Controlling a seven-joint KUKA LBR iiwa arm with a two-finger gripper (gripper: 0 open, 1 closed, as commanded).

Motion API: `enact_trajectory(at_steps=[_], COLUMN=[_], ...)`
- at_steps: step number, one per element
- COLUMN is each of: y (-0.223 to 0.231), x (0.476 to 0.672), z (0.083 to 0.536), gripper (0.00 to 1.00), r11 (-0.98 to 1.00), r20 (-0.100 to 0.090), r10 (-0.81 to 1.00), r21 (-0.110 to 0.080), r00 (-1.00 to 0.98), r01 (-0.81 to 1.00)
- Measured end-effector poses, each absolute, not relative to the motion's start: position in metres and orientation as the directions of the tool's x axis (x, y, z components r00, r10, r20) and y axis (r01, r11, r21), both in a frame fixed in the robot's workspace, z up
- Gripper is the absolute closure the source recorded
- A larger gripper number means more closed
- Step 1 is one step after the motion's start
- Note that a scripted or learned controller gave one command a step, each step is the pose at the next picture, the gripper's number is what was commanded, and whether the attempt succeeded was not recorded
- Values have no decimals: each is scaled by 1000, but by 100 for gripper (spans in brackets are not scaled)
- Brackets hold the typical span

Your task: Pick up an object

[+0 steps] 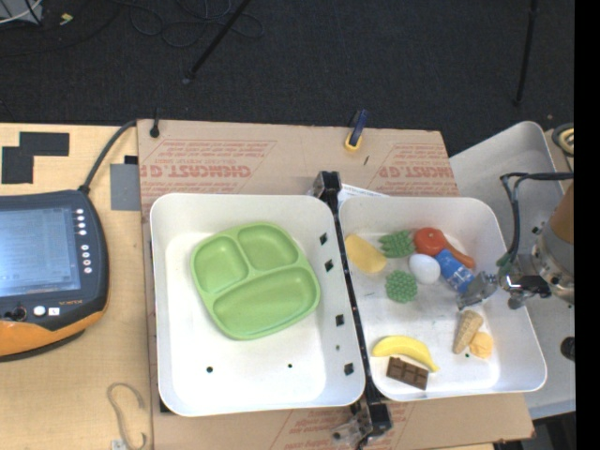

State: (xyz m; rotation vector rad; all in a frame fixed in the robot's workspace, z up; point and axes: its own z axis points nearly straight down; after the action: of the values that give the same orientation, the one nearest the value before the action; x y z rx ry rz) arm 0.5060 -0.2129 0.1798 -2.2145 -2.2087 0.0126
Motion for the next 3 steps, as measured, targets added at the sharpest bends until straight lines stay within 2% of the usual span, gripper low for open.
enact_trajectory(at_steps=[1,3], y=[-213,-208], x=[509,514], z=[187,91], gripper=[0,0], r11=[0,2], r20=[0,3], r10=[1000,1000], r21=[-1,-5], r00=[0,-2], r01=[1000,1000])
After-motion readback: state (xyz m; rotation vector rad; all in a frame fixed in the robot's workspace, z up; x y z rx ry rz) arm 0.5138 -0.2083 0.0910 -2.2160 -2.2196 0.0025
